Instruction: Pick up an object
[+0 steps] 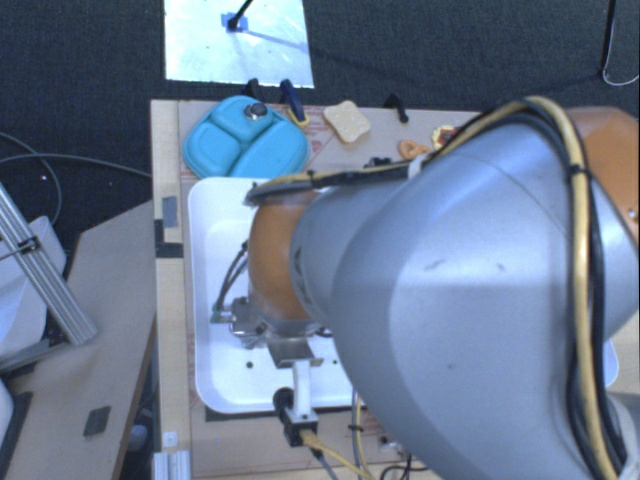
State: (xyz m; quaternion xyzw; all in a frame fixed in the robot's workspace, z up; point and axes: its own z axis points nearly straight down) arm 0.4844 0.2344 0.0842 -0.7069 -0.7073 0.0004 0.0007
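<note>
No object for the pick can be made out inside the white bin (pixel 205 268) at 8 o'clock of the frame, because the arm (pixel 450 298) covers most of its floor; the bare strip along its left wall shows nothing to grasp. So I cannot tell you which way the thing points or how its long axis runs.

The end effector (pixel 290 353) hangs low over the bin's near end, and whether it is spread or closed, or has hold of anything, cannot be told from here.

To do this step well, I judge you should confirm a target before closing (guessing wastes a try).

Outward, at 11 o'clock on the surface (pixel 170 308), a blue divided dish (pixel 245 138) lies beside a toast slice (pixel 347 121).
</note>
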